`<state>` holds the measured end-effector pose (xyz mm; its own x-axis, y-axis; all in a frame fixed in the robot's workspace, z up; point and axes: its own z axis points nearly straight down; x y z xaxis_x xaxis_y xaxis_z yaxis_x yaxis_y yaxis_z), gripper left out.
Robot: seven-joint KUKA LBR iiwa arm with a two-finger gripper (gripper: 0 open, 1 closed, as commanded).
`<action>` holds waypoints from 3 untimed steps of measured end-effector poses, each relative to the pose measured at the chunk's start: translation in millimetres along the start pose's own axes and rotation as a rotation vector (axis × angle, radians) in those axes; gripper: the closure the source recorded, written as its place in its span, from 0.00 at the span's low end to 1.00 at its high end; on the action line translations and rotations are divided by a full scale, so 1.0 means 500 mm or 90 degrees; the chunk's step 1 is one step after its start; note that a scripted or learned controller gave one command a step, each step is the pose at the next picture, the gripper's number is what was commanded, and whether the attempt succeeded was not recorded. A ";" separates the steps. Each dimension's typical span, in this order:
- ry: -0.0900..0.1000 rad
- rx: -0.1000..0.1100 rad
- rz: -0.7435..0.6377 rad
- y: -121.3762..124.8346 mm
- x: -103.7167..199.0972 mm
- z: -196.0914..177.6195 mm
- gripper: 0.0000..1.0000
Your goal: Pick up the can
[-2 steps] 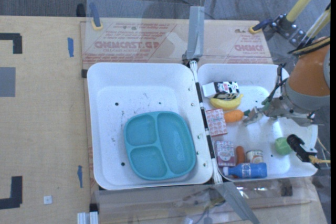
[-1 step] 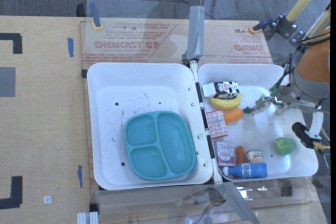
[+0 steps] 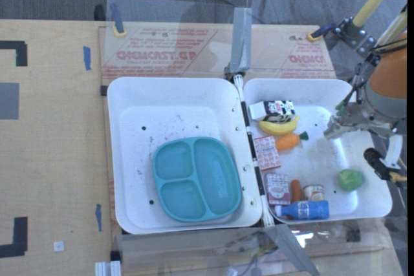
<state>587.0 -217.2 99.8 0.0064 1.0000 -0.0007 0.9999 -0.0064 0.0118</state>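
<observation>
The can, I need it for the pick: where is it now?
The can sits near the front edge of the right bin, just above the blue bottle and right of the sausage.

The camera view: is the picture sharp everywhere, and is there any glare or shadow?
In the camera view the light is soft and even; the gripper looks slightly blurred, the can small but legible, and the clear panel behind the left bin gives a faint sheen; shadows are weak.
</observation>
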 end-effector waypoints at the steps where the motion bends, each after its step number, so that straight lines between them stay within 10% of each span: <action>1: 0.003 0.001 -0.001 0.001 0.005 0.001 0.00; 2: 0.007 0.001 0.118 -0.110 0.015 0.019 0.00; 3: 0.004 0.005 0.089 0.015 0.010 0.000 0.00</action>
<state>594.6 -212.2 99.7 0.1464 0.9892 0.0063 0.9892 -0.1464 0.0032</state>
